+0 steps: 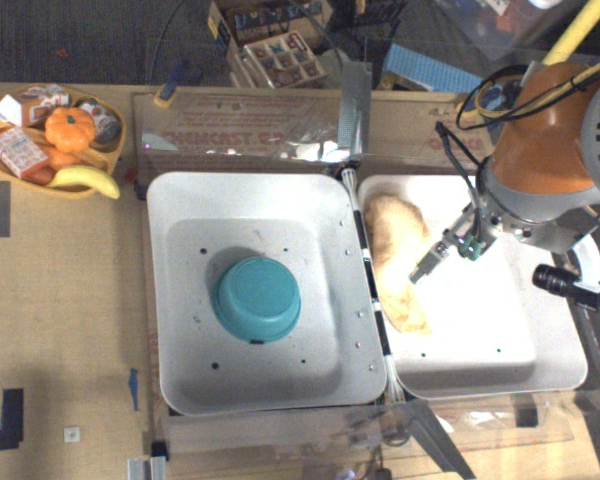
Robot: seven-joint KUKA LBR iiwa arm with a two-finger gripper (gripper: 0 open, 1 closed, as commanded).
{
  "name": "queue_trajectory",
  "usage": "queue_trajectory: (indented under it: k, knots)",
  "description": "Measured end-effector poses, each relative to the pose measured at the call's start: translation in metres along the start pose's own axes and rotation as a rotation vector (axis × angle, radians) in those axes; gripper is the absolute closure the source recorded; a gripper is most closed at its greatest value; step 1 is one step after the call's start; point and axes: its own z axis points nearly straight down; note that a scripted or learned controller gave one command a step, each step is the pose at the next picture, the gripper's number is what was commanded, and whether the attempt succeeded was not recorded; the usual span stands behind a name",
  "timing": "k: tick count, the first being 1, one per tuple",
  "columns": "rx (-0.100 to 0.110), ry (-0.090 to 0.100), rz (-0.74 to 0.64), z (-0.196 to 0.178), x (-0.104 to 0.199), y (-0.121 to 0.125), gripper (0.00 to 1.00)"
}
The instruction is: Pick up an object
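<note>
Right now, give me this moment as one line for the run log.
arm: over right bin | gripper: beside tan object, nothing seen held | left bin: teal bowl upside down | pick: not yet done

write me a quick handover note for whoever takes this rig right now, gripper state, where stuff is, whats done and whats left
Gripper: hangs low over the right bin, just right of the tan object; nothing visibly between its fingers. Whether they are open or shut cannot be told from this view.

Things: a tan, bread-like object lies along the right bin's left side. A teal bowl sits upside down near the middle of the left bin, away from the arm.

Done: nothing picked up yet; both items rest in their bins.

Left: close on an item, most likely the tan object since it is nearest, lift it and check the grasp held.
</note>
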Motion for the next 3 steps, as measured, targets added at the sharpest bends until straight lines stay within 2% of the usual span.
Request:
queue_trajectory:
  k: [1,2,3]
  knots:
    - [0.004,0.004,0.232,0.079,-0.009,-0.021,0.0]
    - [0.001,0.0,0.185,0.0,0.027,0.005,0.0]
    - [-0.002,-0.002,0.127,0.093,-0.001,-0.035,0.0]
